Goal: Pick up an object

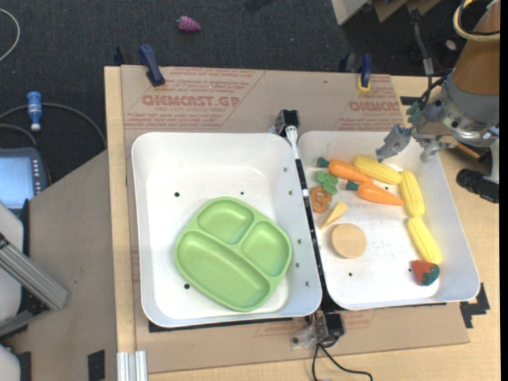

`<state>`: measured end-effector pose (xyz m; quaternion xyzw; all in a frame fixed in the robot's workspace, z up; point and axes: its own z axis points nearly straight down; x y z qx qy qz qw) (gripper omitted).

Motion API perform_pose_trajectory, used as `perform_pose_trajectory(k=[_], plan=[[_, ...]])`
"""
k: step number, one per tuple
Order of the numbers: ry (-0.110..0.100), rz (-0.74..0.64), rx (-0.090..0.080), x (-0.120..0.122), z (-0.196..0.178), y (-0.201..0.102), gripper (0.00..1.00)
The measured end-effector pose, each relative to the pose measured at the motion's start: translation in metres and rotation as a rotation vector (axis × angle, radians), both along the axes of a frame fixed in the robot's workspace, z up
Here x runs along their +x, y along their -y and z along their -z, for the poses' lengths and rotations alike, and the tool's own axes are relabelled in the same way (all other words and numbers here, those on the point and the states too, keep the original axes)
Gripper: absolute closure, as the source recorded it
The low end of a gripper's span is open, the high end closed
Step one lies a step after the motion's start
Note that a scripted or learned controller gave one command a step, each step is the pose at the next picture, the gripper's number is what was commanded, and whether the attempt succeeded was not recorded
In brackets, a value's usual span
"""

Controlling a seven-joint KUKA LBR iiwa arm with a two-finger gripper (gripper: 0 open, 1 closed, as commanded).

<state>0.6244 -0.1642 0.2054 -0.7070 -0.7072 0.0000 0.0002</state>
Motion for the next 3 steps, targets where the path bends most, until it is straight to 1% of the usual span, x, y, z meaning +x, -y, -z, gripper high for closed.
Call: perform_pose_trajectory(k=[1,2,3], plan=[[-0.008,0.000,0.003,0.036,0.114,-0.027,0.00],[0.001,-0.001,-0.001,0.039,0.100,-0.026,1.00],[0.010,-0.002,-0.003,0.003,0.112,-0.068,1.00]])
